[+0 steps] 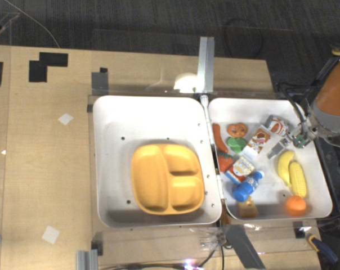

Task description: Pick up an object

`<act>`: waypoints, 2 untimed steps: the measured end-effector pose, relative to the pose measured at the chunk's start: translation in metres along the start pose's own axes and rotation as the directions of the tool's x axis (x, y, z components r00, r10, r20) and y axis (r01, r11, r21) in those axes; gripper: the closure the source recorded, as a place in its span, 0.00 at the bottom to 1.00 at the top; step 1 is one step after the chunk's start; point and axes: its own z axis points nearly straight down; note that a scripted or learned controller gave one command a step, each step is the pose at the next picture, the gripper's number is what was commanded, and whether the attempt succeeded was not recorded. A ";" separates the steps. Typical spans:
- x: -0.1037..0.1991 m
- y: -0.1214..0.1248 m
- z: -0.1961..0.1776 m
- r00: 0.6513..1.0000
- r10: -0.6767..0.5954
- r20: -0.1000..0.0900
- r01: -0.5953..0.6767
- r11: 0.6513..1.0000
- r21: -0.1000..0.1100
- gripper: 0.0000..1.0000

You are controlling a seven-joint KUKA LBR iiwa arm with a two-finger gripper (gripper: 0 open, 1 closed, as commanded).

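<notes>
Nothing singled out yet as the pick, by the look of it; likeliest candidates the banana [285, 165] and the can [277, 126], both close to the gripper [301, 136]. Lie in the right bin [271, 202], banana toward the right wall, can near the back. Beside the banana, touching or nearly so, a corn [298, 179]; below these an orange [295, 205] in the near corner. Scattered loose rather than arranged, presumably tipped in to give the program a varied choice: a carton [260, 140] just left of the can, a blue bottle [246, 188] lower down the middle, a strawberry [225, 162] and a long red piece [217, 136] along the left wall. Crowded enough on that side to make a clean grab doubtful there; roomier around the banana and orange, so probably easier. Hangs over the bin's back right corner, reaching in from the right on the arm [334, 97], low above the bin floor, apparently placed for a descent. Claw state: cannot tell, too small and dark against the bin; nothing seen held in it. Next door, the left bin [119, 122], bearing just a yellow divided plate [167, 178], well apart from the gripper and too broad and flat for an easy pinch, so likely not the target.
</notes>
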 end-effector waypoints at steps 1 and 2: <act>-0.008 0.001 0.045 0.924 0.382 0.004 -0.382 0.924 -0.008 0.00; -0.010 0.005 0.031 0.928 0.373 0.010 -0.373 0.928 -0.015 1.00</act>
